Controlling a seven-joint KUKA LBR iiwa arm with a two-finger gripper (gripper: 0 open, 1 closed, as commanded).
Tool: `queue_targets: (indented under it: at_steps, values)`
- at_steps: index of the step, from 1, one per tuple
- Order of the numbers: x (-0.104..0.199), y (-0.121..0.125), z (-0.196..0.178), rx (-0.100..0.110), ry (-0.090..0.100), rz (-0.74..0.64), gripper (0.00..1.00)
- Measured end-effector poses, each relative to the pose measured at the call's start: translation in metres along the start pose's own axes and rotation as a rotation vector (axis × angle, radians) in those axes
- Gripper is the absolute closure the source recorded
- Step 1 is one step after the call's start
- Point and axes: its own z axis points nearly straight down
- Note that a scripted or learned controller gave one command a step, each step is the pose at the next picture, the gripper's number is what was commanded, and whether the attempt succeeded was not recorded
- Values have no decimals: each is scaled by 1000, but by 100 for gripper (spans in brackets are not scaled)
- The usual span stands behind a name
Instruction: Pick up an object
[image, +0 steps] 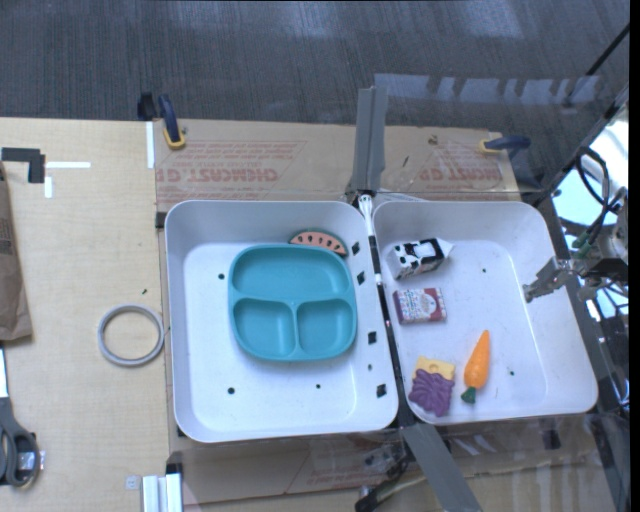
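Where cardboard (300, 160) backs two bins (200, 400) — tan bench (80, 260), tape ring (131, 334).

Light wooden bench (80, 260), dark ribbed floor (250, 50) beyond it, cardboard sheet (250, 165) under the bins

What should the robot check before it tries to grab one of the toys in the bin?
1. Toys within the right bin: ok. Carrot, purple grapes, cow-print carton and red card all lie inside.
2. Carrot apart from its neighbours: ok, bare floor around it.
3. Grapes free to lift: not ok, they touch a yellow piece.
4. Teal tray out of the way: ok, it sits in the left bin.
5. Gripper above a toy: not ok, it is at the right bin's right wall.
6. Gripper open: cannot tell.
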Motion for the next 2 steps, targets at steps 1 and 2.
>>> queue_targets:
  at_steps: [1,2]
  values:
    - [0,0,0,0,0,0,0]
    - [51,38,99,3,1,477,0]
